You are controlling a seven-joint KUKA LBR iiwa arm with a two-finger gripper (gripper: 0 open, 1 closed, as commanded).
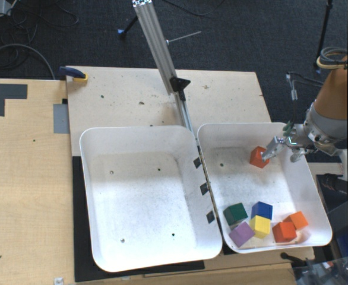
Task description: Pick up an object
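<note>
You had the gripper (273,150) fingers closed on the red block (258,157); next, lift it up.

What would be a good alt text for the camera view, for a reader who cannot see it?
A robot gripper reaches from the right into the right bin, beside a red block. Green, blue, yellow, purple and two orange blocks cluster at that bin's front; the left bin sits alongside.

Arm (334,100) cut off by right edge; hand (279,146) fingers too small to tell; orange cube (298,220) partly behind red cube (284,231).
</note>
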